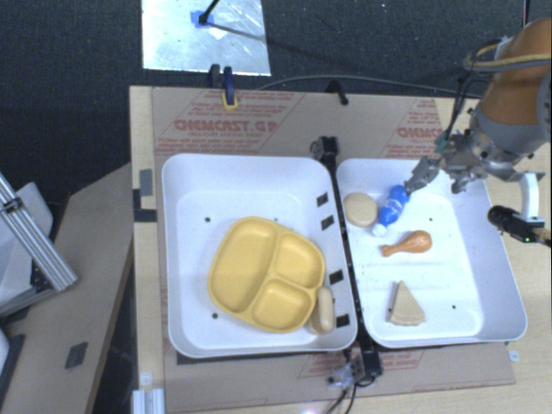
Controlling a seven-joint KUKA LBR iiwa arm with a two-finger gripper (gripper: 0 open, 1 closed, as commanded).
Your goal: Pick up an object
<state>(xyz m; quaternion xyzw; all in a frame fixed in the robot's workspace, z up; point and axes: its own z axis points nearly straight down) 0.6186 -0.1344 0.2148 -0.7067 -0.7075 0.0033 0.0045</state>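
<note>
Camera view places the gripper point(435, 169) over the upper part of the right bin point(496, 270), just above the blue bottle point(394, 204). One grey finger point(422, 176) slants down toward the bottle's upper end and appears to touch or nearly touch it; whether the jaws are parted or closed cannot be told from this angle, and nothing can be confirmed as held. The orange-banded arm point(517, 80) enters from the upper right.

Bottle lies slanted on the bin floor, its white cap down-left, resting beside a round bun point(360, 208). Below it sit a chicken drumstick point(408, 245) and, nearer the front wall, a sandwich wedge point(404, 305), both apart from the gripper.

Left bin point(194, 231) carries a yellow divided tray point(266, 273) with a bread roll point(323, 309) against its lower right corner.

Assessment: approach made; the bottle seems the likely target. No object is lifted. Grasp, closure and raise remain to be done, as judged.
</note>
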